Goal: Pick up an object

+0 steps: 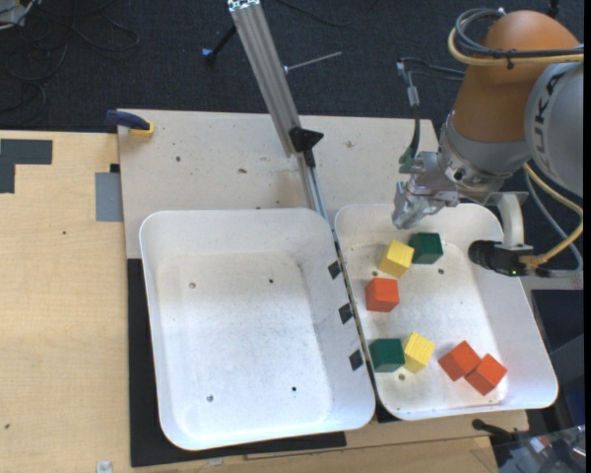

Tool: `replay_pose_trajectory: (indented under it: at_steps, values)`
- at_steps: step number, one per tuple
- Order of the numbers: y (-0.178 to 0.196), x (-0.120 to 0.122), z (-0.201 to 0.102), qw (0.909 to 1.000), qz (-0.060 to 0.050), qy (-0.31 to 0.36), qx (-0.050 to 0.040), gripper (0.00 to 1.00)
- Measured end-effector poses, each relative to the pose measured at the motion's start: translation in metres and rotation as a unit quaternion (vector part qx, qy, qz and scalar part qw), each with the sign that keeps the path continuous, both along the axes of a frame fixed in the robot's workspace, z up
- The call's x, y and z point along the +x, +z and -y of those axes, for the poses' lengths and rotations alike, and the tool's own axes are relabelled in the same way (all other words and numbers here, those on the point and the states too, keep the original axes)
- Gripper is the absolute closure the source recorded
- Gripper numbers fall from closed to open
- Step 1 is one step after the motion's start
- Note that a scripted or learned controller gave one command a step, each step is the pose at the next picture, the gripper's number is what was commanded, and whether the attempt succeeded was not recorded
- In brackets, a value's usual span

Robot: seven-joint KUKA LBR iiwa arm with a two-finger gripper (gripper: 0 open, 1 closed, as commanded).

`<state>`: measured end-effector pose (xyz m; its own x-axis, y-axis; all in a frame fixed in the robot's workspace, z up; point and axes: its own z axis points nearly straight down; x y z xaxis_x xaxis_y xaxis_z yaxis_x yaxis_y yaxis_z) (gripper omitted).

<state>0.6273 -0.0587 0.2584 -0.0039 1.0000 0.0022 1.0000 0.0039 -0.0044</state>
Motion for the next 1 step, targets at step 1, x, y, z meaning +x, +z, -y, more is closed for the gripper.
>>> replay_pose_trajectory:
  at_steps: [1]
  values:
    - [0.0032,0.0005,-0.0525,1.0,0.001,0.001,0.0002,1.0]
